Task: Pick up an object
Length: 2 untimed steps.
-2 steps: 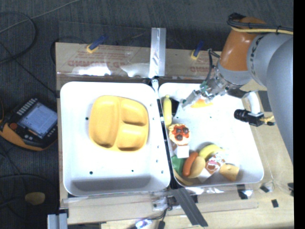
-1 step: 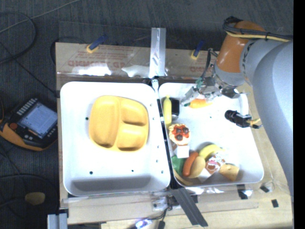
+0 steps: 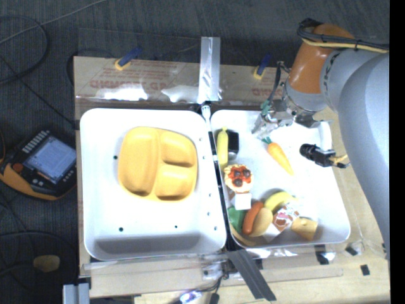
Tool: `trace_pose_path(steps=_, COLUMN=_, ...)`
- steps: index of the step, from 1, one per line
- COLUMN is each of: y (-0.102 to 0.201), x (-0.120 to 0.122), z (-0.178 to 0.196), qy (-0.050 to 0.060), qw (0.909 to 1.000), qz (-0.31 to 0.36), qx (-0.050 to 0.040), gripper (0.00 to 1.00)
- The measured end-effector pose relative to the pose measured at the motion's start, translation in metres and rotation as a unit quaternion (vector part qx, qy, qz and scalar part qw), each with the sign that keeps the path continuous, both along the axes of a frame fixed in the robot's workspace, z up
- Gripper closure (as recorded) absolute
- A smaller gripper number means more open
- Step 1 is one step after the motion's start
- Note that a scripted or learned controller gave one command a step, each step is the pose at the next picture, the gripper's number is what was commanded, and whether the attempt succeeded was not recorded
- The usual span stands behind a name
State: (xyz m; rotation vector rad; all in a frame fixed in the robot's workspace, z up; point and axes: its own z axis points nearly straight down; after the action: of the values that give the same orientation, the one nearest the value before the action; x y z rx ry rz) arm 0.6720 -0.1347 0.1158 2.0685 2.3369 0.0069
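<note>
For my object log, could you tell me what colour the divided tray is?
Yellow; the divided tray shows in the camera view.

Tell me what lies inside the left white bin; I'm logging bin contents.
Inside the left white bin lies one yellow plastic divided tray, three compartments facing up, with nothing in them. Bare floor surrounds it. Whatever sits beneath the tray is covered.

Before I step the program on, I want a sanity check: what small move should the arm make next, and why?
Probably a short drop toward the carrot: the gripper hovers just above its leafy end in the right bin, and nothing is between its fingers.
</note>
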Motion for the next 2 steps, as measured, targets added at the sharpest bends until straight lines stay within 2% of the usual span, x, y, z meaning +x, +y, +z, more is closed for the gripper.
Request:
trace_pose_path(steps=1, y=-0.0391, x=-0.048, z=-0.0233, qy=0.007, qw=0.9913, qz=0.131, qx=0.0023, gripper=1.0)
trace_pose_path(steps=2, y=-0.0381, x=-0.0489, z=-0.0259, qy=0.008, qw=0.9912, qz=0.132, qx=0.0033, gripper=0.0)
